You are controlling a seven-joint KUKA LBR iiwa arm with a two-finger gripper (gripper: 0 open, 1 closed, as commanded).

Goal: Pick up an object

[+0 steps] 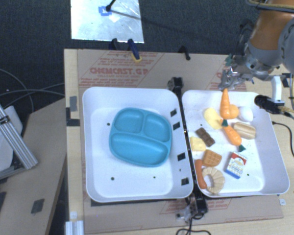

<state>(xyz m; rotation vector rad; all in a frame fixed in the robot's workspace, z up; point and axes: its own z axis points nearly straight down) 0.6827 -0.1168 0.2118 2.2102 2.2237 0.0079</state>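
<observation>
Camera view: a flat brown cardboard sheet (122, 67) is laid across the bench, printed in red letters that appear to read "CHEMCAST", the rest being too small to read. On it two shallow white plastic bins with rounded corners are set side by side, touching along a black clipped seam. In the left bin (95, 131) a smooth, glossy blue plastic divided plate (139, 137) with three compartments is seen. The grey arm with its orange band (277, 26) is seen at the upper right, and its metal two-finger gripper (229, 78) hangs over the far rim of the right bin (269, 168). Whether the jaws are spread or pressed together cannot be told.

The toy foods lie in the right bin. A tapered orange plastic carrot (226, 104) stands just below the gripper, its tip pointing up towards it. A second, smaller orange carrot with a green end (232, 135) is laid aslant beside a tan bread roll (244, 129). A pale yellow wedge (213, 117), a white egg (246, 113), a brown chocolate bar (205, 136), a gridded waffle (211, 157), a ridged beige ring (215, 179) and a small red, white and blue carton (235, 165), its print unreadable, are spread around.
</observation>
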